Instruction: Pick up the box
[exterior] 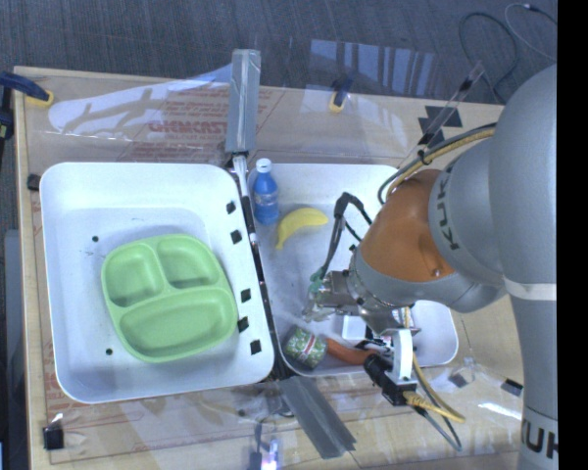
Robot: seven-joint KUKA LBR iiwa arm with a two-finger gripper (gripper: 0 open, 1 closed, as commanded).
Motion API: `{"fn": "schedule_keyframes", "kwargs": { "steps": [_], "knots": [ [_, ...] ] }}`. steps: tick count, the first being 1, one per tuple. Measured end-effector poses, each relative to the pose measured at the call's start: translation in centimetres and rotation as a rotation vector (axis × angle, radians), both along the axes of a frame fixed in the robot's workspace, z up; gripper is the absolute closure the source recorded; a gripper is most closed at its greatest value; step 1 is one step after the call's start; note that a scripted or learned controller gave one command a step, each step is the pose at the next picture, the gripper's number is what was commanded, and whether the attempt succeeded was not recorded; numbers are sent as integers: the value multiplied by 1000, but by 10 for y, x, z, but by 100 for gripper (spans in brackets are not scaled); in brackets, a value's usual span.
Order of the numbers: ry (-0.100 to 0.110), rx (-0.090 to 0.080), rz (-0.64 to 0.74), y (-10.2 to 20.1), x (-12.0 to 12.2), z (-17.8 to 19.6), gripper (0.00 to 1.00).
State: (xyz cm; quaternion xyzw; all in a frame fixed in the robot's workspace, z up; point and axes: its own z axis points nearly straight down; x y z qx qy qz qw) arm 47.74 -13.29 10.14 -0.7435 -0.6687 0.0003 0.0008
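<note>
In the right bin (294,179), my gripper (323,300) reaches down at the bin's middle, under the grey and orange wrist (412,243). Just below it, at the bin's front edge, lies a small green patterned package (304,346) that may be the box; I cannot tell for sure. It rests on the bin floor, a little in front of the gripper and apart from it. The arm hides most of the bin's right half.
A blue bottle (265,194) and a yellow banana (300,223) lie at the back of the right bin. An orange carrot-like item (349,353) sits beside the green package. The left bin (69,204) holds a green divided plate (167,297).
</note>
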Motion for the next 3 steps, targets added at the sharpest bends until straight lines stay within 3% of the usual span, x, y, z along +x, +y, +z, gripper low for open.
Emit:
{"fn": "schedule_keyframes", "kwargs": {
  "steps": [1, 2, 3],
  "knots": [
    [-1, 0, 0, 0, 0, 0, 0],
    [2, 0, -33, -28, 35, -10, 0],
    [0, 0, -79, -16, 0, -10, 0]
  ]
}}
